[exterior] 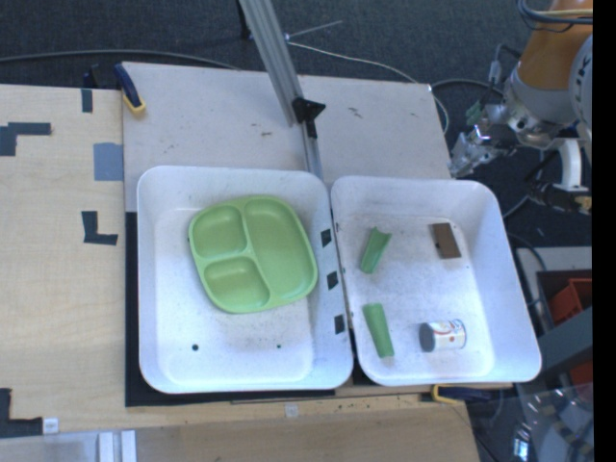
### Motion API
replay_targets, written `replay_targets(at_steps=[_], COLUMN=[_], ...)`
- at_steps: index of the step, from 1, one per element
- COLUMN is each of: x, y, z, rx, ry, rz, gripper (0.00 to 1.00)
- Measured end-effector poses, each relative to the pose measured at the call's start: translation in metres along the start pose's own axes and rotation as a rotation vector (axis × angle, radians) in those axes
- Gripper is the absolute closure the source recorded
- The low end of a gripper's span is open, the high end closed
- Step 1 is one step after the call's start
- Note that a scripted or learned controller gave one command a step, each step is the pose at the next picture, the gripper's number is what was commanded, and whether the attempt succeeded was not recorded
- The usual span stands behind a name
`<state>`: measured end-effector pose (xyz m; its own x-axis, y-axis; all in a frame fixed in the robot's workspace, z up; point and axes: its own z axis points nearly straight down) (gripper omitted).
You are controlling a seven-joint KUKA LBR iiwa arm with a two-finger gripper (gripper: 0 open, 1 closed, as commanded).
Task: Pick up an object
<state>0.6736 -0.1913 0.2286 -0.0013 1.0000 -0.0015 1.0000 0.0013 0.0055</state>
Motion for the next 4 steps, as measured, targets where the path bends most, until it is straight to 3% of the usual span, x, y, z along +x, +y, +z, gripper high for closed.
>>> replay_targets(at_steps=[1,3,4], x=[0.000,0.114,0.165], y=[0.001,-0.014,-0.026], z=[-0.054,-0.055,-0.034], rx=[0.000,0.007,0.010], ry=[0.000,0.003,0.003], rz=[0.000,-0.005,-0.004], gripper=[1.00,1.00,1.00])
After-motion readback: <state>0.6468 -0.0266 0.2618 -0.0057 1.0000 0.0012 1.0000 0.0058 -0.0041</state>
